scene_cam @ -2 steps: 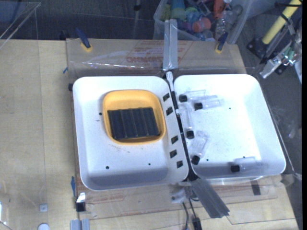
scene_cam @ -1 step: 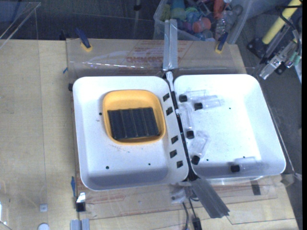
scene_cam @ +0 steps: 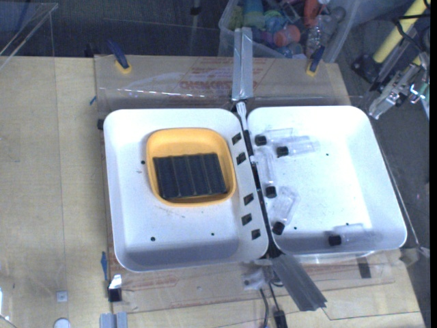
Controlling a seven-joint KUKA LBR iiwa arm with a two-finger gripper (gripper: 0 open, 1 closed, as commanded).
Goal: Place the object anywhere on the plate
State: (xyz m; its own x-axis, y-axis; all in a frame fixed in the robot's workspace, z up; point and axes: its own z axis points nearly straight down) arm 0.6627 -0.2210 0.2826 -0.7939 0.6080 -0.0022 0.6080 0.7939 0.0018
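Two white bins: left bin and right bin sit side by side on the counter.
Yellow plate: rests in the left bin, near its middle.
Dark ridged block: black, flat, rectangular and grooved lengthwise; it lies flat inside the plate, so the task looks done.
Clear vials: black-capped, scattered in the right bin.
Claw: probably the metal part at the upper right; I cannot tell its state.
Risk: another grab could drag the block over the rim, because its low, flat shape offers little to grip.
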